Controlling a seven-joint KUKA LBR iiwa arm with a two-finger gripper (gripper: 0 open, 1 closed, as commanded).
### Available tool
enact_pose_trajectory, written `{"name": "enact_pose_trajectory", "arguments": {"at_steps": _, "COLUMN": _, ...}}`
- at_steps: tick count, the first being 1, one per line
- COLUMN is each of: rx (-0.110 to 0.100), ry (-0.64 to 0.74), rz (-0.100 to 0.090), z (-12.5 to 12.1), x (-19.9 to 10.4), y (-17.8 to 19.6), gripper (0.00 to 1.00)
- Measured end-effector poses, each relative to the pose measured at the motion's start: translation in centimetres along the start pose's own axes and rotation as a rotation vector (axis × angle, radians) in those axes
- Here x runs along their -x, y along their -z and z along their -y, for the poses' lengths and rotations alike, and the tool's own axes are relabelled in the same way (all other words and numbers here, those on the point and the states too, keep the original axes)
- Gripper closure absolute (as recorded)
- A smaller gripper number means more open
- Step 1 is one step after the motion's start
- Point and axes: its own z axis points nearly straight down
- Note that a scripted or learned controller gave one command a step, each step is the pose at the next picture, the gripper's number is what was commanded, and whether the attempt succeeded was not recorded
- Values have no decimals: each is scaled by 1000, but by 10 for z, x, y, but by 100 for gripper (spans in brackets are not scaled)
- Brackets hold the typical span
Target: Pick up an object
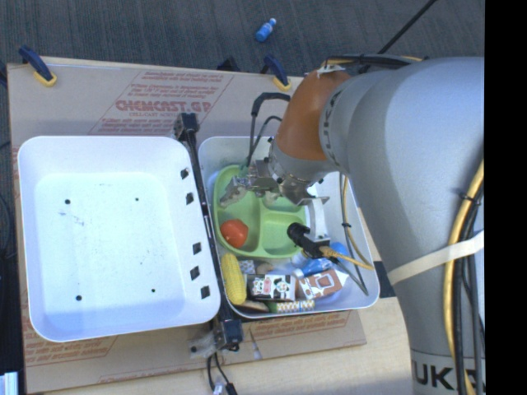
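Observation:
My gripper hangs low in the right bin, over the far left part of a green sectioned plate. A red tomato-like ball lies on the plate's left side, just in front of the gripper. At the bin's near edge lie a yellow corn cob, a black-and-white carton, a brown and white carton and a small blue item. Nothing can be seen held by the gripper. The wrist and arm hide the bin's far right part.
The left bin stands beside the right one, with a black hinge strip between them. Blue clamps hold the cardboard sheet at the back. A blue object lies on the floor beyond.

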Motion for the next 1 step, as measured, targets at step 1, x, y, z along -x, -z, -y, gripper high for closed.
{"name": "enact_pose_trajectory", "arguments": {"at_steps": 1, "rx": 3, "ry": 0, "rz": 0, "z": -48, "x": 1, "y": 1, "gripper": 0}}
